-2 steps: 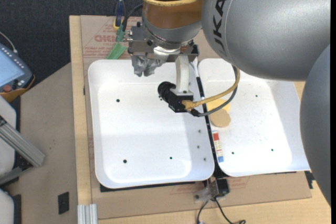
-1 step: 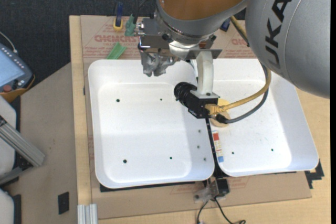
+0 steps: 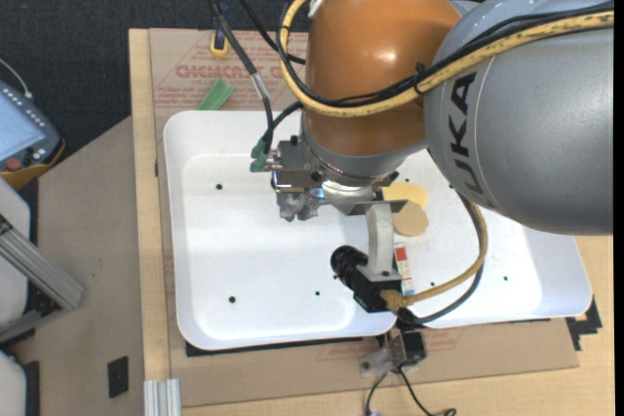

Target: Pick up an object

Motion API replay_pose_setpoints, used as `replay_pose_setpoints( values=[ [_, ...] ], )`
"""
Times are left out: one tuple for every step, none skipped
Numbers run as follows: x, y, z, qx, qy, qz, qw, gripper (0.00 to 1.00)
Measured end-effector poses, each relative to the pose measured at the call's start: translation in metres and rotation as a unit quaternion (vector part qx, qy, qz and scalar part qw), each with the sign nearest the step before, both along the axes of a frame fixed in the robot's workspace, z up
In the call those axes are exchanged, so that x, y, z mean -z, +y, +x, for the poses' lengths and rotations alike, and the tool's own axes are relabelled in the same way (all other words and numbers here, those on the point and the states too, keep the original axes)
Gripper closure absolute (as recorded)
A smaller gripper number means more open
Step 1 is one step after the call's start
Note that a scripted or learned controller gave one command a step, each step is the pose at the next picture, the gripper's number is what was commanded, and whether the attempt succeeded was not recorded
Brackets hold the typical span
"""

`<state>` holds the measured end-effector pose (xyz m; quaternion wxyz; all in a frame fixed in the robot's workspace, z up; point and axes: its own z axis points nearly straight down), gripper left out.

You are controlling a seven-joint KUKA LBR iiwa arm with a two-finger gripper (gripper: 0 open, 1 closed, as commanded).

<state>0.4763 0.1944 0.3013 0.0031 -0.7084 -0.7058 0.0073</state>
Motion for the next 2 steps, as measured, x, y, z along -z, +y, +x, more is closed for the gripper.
replay_pose_setpoints(
  values=[
    [-0.064,-0.056,0.004,0.002,-0.011,0.0035,0.9999,1.0],
    [-0.116,-0.031,0.05,-0.003,-0.012,0.0043,0.9999,1.0]
  ],
)
